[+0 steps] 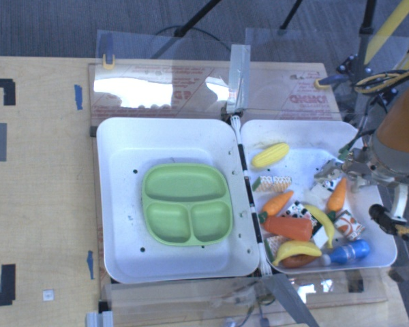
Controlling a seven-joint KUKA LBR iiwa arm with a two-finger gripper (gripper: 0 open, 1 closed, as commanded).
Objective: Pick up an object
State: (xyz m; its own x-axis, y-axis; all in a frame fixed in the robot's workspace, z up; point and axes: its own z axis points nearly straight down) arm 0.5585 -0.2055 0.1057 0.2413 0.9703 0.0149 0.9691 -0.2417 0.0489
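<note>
Your bananas: two (298, 251) (322, 220), low in the right bin (385, 259).
You see two carrots; one (337, 194) stands upright by the pincer (345, 171), grip unclear.

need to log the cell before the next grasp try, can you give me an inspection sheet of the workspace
surface: wooden bench bearing left bin and right bin
job's things: in right bin, corn cob, two carrots, banana, red block, blue bottle
clutter: green divided plate in left bin
end effector: above right bin beside a carrot; fingers unclear
cables: yellow and black bundle at upper right
surroundings: blue tape, clear panels, tripod legs on carpet
</note>
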